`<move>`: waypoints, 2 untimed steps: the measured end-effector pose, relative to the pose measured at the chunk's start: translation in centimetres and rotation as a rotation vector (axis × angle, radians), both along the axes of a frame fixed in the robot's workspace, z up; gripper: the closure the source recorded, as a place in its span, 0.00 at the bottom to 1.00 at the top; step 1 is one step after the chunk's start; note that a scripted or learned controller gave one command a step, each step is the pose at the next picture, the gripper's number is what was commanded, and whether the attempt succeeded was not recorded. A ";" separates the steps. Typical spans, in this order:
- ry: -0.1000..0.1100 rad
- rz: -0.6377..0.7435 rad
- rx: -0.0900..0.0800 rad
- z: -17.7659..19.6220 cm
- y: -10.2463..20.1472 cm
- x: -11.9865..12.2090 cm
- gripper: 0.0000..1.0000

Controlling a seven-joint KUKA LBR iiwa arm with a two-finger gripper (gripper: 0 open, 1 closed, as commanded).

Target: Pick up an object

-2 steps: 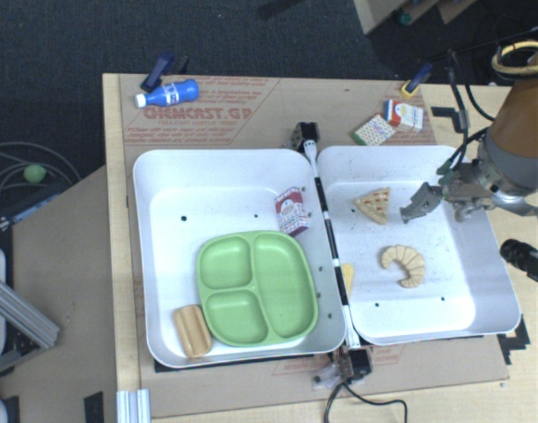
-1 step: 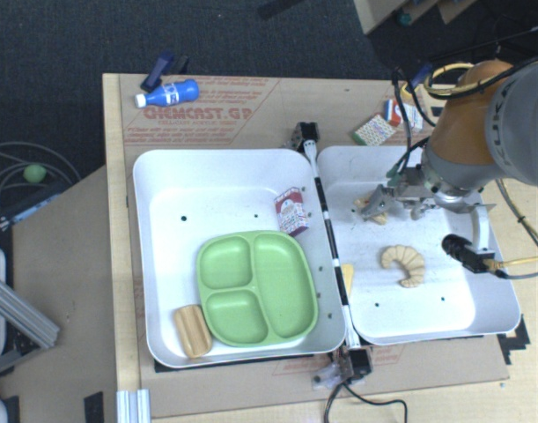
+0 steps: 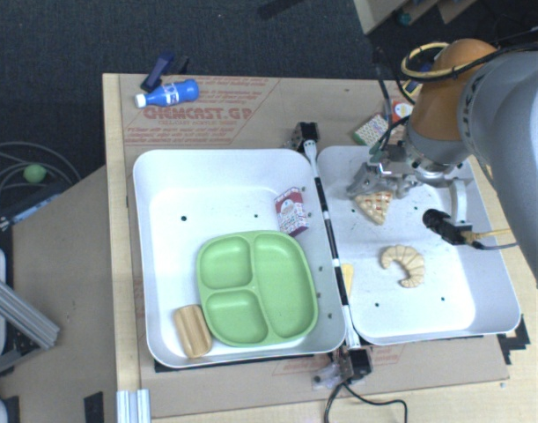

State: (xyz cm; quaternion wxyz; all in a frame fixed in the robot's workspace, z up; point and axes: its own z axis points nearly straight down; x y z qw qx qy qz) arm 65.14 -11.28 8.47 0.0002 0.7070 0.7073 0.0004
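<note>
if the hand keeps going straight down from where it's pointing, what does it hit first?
Most likely the waffle-like pastry wedge directly under the hand in the right bin; the height gap between them is unclear.

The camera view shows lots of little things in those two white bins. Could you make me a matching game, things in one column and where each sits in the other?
Things:
1. green three-compartment plastic plate
2. tan croissant-shaped toy pastry
3. small red and white carton
4. blue and white tube

Places:
A. outside the bins, on the board behind the left bin
B. middle of the right bin
C. front of the left bin
D. left bin, near its right wall, behind the plate

Pairs: 1-C, 2-B, 3-D, 4-A
</note>
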 end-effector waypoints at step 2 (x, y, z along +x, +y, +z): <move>-0.003 0.003 0.001 10.2 7.7 -4.2 1.00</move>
